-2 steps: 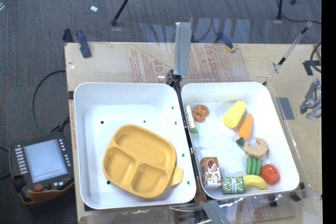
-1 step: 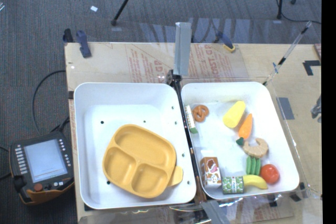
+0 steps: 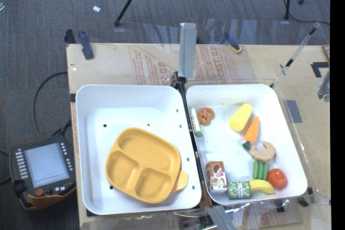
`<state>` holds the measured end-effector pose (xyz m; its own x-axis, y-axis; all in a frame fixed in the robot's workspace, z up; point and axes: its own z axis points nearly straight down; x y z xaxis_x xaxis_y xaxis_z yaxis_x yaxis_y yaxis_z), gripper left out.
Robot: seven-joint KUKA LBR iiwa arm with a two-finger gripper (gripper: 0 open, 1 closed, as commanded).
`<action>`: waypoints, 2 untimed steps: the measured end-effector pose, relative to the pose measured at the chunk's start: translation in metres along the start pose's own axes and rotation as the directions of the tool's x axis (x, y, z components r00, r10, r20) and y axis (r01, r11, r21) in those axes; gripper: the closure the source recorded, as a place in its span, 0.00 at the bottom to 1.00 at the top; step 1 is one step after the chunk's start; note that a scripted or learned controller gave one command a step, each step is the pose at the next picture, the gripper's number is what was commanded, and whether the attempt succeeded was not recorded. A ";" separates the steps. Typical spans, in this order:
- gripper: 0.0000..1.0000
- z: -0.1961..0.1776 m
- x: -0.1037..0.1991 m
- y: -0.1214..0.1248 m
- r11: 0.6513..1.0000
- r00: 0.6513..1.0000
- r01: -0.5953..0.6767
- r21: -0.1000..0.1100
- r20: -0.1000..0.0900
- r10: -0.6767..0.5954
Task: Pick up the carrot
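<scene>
Orange carrot [image 3: 252, 130] lies beside yellow corn [image 3: 240, 117]

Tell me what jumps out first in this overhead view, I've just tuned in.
The big yellow divided tray in the left bin grabs the eye first. The right bin holds a cluster of toy food: the orange carrot lies mid-bin, touching a yellow corn-like piece above it, with a red tomato near the lower right corner.

The carrot [image 3: 252, 130] lies in the right bin [image 3: 288, 121], touching the yellow corn [image 3: 240, 117], just above the bread slice [image 3: 263, 152].
</scene>
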<state>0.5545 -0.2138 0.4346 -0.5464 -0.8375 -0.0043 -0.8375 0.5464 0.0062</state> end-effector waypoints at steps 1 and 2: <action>1.00 -0.017 -0.016 -0.014 0.965 0.965 0.263 0.000 0.001 -0.263; 1.00 0.006 0.024 0.040 0.918 0.918 0.397 -0.001 0.000 -0.397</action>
<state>0.5074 -0.2122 0.4283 -0.1691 -0.9856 -0.0066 -0.9856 0.1690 0.0045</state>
